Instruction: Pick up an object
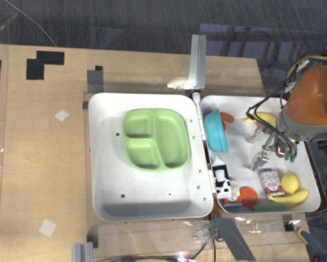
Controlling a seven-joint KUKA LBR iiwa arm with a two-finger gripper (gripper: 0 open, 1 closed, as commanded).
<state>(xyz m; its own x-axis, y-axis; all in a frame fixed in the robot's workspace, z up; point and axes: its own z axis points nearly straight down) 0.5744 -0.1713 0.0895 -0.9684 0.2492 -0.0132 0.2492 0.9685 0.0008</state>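
one claw (260,157) hangs low in the right bin (237,111), on the grey arm (313,105) with the orange band that enters from 3 o'clock. its metal fingers (257,161) point down toward the white floor of the bin; they seem a little apart and nothing is between them, but the view is too small, so i cannot tell if they are open or closed.

just at 5 o'clock of the claw lies a small red and white packet (271,182). beside the packet, toward 3 o'clock, is a yellow lemon (290,183), and under it, along the near wall, a yellow banana (290,198) on top of a green long thing (275,206). at 7 o'clock of the claw are an orange-red round thing (248,195) and a black and white carton (221,180). at 10 o'clock a blue bowl (215,131) stands tilted on its edge against the wall between the bins, with an orange piece (227,117) behind it. at 12 o'clock, partly under the arm, is another yellow thing (266,118).

the left bin (106,162) holds a green tray with three compartments (155,138). both bins sit on the wooden table (37,162).
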